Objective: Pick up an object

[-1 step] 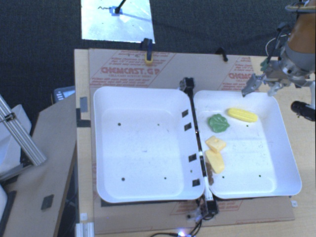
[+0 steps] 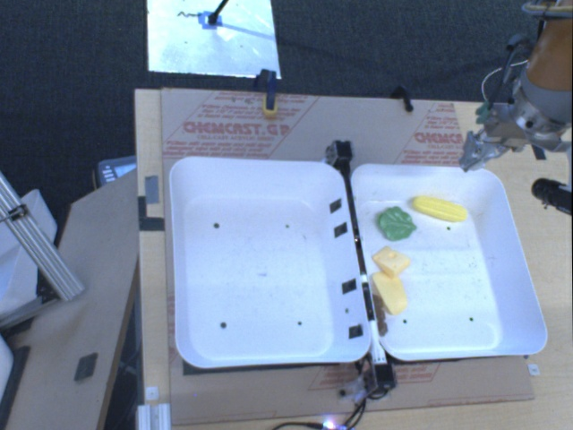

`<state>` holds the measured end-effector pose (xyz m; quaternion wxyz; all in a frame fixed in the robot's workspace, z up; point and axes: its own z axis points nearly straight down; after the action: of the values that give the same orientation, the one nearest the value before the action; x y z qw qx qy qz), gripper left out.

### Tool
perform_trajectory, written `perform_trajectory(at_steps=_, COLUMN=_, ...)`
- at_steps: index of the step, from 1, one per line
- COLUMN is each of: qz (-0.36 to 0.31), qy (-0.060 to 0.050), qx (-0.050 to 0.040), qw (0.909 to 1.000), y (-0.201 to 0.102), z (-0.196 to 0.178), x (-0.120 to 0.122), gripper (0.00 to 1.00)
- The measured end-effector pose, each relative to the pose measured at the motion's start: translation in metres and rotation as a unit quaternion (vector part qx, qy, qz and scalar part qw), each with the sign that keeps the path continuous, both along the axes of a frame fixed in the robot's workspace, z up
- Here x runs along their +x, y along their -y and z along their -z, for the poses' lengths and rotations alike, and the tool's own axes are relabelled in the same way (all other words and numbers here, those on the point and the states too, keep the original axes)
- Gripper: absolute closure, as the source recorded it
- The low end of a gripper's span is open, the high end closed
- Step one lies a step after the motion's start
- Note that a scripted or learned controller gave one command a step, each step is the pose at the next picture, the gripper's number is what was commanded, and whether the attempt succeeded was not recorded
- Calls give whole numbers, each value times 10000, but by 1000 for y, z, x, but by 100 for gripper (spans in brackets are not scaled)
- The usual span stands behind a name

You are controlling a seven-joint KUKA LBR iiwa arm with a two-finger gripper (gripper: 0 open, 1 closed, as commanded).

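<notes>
Camera view: hand (image 2: 472, 158) hovers above the right bin's (image 2: 515, 240) far rim (finger spread unclear), holding nothing.

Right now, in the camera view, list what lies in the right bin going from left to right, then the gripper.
Two pale yellow pieces by the divider (too overlapped in x to rank), green piece, yellow corn-like piece, then the gripper above the right bin at its far rim.
</notes>
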<state>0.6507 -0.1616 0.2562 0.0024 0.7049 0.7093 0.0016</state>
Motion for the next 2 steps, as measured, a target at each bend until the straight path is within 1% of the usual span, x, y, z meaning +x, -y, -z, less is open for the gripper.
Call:
perform_trajectory(at_steps=1, qz=-8, qy=84, qx=-18, qw=10000, y=-23, z=-203, x=19, gripper=100)
perform_trajectory(at_steps=2, qz=-3, qy=34, qx=-5, qw=10000, y=-43, z=-285, x=18, gripper=100)
